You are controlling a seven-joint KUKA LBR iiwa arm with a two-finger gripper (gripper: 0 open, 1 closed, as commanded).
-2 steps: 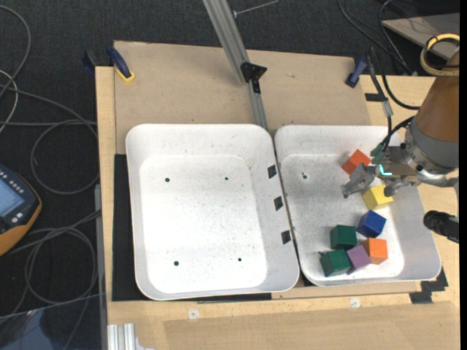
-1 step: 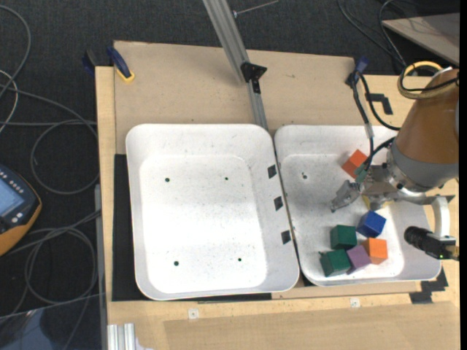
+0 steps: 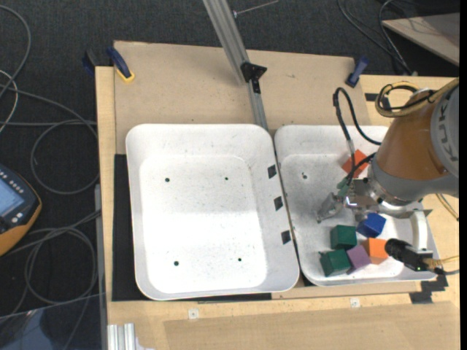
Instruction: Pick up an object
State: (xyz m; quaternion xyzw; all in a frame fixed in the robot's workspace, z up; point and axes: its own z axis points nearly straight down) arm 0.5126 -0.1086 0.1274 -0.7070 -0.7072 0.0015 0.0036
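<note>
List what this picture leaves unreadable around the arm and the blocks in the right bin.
- Gripper: too small and blurred in the camera view to read its state.
- Orange block: partly behind the arm's wrist and a cable.
- Blue block: upper part tucked under the arm.
- Right bin: its right wall is covered by the arm.

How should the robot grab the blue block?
Probably from straight above, pinching the blue block on its left and upper sides. The orange block crowds its lower edge and the gripper is already to its left in the right bin.
</note>
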